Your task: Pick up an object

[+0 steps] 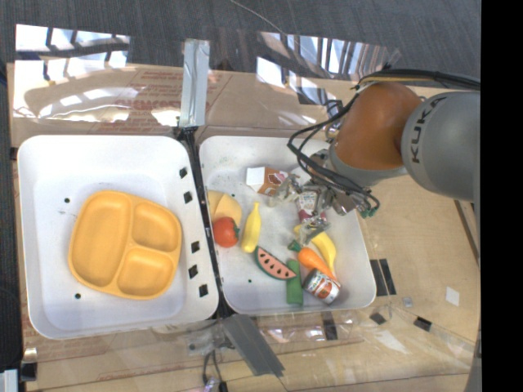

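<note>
— Two shallow white bins sat side by side when we looked: the left bin (41, 243) held a yellow plastic tray with three compartments (124, 243), and the right bin (245, 300) held the small toy foods.

— Where did we see the gripper (315, 207)?

— In the right bin's upper right part, below the grey arm with its orange band (372, 129), which came in from the frame's right. We could not tell its state; cables and clutter hid it.

— And the things to pick?

— We counted a yellow toy banana (252, 227) and a red toy tomato (225, 232) near the bin's left wall, a watermelon slice (275, 263) at lower centre, and an orange carrot (311, 259) beside a red-labelled small can (322, 286) at lower right. A brown-and-white packet (270, 182) lay just left of the gripper. All lay on the bin floor.
</note>
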{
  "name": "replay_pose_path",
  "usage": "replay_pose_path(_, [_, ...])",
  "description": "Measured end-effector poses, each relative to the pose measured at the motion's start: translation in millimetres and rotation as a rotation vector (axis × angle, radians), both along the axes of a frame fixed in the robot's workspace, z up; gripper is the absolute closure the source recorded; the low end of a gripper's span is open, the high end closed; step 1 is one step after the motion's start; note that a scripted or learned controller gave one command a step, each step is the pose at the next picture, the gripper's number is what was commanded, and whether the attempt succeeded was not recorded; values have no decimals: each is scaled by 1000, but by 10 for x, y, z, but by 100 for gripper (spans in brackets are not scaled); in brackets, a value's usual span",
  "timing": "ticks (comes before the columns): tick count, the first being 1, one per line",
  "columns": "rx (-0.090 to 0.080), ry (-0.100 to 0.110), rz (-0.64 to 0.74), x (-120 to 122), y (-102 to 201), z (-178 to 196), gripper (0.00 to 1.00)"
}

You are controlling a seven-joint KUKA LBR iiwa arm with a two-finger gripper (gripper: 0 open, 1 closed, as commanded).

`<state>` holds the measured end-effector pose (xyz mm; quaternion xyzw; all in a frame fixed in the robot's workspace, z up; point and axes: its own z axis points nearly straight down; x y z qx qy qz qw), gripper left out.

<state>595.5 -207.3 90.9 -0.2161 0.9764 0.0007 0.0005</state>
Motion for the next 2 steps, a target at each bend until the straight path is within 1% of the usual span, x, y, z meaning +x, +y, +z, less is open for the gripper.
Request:
replay_pose_path(1, [1,-1,201,-495,303,12,0])
replay_pose_path(2, [0,2,285,-863,908,7,0])
